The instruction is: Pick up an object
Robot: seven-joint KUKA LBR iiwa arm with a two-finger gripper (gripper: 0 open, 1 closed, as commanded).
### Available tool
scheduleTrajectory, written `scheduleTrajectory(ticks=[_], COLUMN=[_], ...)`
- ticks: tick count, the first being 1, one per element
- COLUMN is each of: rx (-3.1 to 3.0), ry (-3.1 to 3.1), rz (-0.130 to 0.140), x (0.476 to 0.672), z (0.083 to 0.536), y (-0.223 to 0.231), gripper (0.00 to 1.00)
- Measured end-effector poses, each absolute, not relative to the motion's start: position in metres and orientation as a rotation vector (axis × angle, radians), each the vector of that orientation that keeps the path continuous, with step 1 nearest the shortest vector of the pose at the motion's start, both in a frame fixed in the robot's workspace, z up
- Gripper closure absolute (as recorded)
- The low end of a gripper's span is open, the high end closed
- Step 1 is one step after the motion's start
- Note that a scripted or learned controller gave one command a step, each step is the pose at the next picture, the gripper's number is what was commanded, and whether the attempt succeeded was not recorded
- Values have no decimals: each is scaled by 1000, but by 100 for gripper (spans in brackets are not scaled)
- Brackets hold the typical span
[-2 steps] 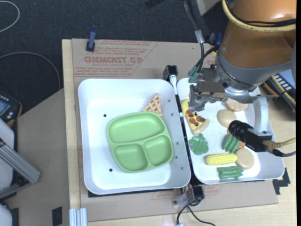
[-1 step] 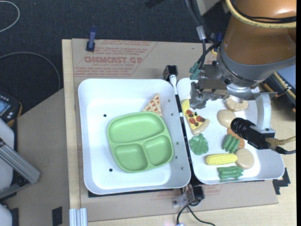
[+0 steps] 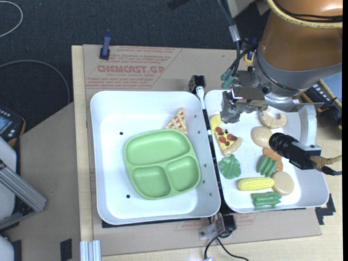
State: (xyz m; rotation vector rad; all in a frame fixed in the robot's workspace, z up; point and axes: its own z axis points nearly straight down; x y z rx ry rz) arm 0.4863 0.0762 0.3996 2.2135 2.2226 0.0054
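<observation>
My gripper point(image 3: 229, 113) hangs low over the upper left part of the right bin point(image 3: 312, 192), just above a toy pizza slice point(image 3: 227, 139) and a yellow piece point(image 3: 215, 122) beside it. Further into this bin lie a green leafy toy point(image 3: 230, 167), a corn cob point(image 3: 255, 184), a green pepper-like toy point(image 3: 265, 199), a beige round piece point(image 3: 283, 183), a tan potato-like piece point(image 3: 261, 136) and a carrot-like toy point(image 3: 268, 162). Nothing shows between the fingers.
The left bin point(image 3: 106, 145) holds a green divided tray point(image 3: 161, 162) and a waffle-patterned wedge point(image 3: 177, 120) at its upper edge. A black cylinder point(image 3: 289, 147) on the arm overhangs the right bin. The big orange-grey arm body point(image 3: 302, 31) fills the upper right.
</observation>
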Motion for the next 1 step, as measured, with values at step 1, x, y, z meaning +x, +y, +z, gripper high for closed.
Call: scheduleTrajectory(ticks=[1], rx=[2212], ry=[2222], rz=[7], x=[487], z=[410], y=[77], gripper=[100])
